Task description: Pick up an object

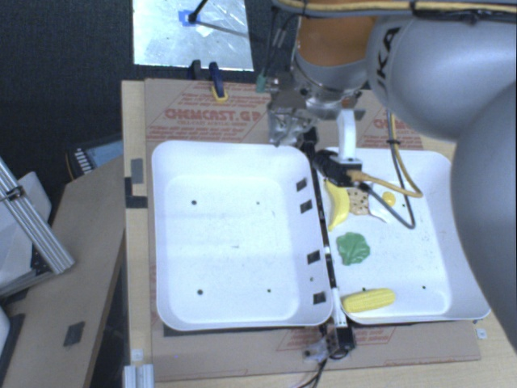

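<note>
Grey arm [420, 63] with orange band comes in from the right edge of the table [89, 241]. Its wrist end hangs over the far right corner of the left bin [226, 241], right by the divider between the two bins. The jaws sit down there among metal parts, too cluttered and small; cannot tell if they are spread or pressed together, and nothing is seen between them.

Pickable things are all in the right bin [424, 249]:
- yellow banana [340, 205], against the left wall, far half, lying roughly along the divider
- speckled tan piece [361, 205], touching the banana's right side
- small yellow piece [388, 200], just right of the tan piece
- green leafy piece [353, 248], near the left wall, mid bin, apart from the banana
- corn cob [368, 300], near left corner, lying along the near wall

Both bins rest on a printed cardboard sheet [202, 113]. A shiny foil sheet [194, 23] lies past the far edge. A blue and yellow clamp [216, 83] sits at the cardboard's far edge.
</note>
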Action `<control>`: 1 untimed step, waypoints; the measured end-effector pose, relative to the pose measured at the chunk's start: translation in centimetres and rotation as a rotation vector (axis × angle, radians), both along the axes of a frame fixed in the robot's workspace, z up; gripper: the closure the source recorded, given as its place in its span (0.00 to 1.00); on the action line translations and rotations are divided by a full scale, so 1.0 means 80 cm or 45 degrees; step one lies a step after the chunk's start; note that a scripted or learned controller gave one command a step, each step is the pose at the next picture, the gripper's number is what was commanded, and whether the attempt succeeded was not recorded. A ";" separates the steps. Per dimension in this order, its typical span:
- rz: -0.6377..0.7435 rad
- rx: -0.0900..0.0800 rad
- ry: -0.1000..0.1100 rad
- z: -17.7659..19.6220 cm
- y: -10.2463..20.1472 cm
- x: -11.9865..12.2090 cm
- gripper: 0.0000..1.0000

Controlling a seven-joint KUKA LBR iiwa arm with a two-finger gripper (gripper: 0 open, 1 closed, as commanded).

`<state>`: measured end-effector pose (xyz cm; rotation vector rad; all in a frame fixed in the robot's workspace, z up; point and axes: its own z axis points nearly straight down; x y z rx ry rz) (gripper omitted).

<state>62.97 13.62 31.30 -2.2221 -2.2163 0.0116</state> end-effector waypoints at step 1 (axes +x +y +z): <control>0.013 0.006 -0.012 -0.017 0.064 0.036 1.00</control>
